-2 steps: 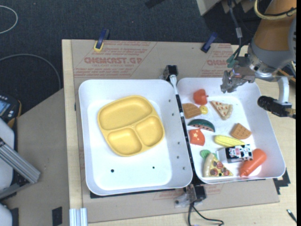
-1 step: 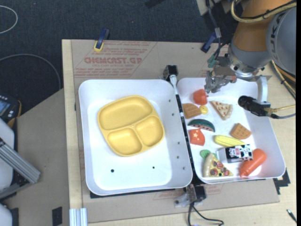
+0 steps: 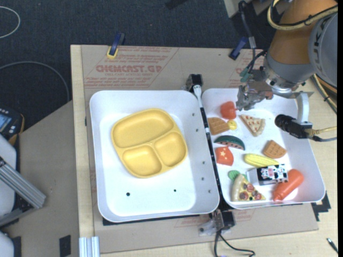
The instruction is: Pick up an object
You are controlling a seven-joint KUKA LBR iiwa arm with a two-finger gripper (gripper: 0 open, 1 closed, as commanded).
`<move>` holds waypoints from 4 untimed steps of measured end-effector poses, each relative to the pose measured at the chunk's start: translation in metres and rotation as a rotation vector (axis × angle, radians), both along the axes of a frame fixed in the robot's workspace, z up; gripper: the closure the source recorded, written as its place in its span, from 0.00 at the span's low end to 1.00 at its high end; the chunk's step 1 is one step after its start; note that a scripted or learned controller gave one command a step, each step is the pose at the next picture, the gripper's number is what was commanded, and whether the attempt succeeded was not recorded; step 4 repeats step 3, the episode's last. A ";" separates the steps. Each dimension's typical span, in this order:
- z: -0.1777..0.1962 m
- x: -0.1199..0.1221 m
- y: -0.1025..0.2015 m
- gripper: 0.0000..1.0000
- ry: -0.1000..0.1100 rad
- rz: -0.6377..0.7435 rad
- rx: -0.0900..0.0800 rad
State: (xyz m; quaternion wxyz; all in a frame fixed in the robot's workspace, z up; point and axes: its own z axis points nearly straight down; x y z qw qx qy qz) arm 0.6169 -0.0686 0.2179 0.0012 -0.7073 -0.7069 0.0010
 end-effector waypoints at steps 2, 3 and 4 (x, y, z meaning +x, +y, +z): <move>0.014 0.015 0.004 1.00 -0.007 0.001 -0.001; 0.000 -0.001 0.001 1.00 0.001 0.000 0.000; 0.000 -0.001 0.001 1.00 0.001 0.000 0.000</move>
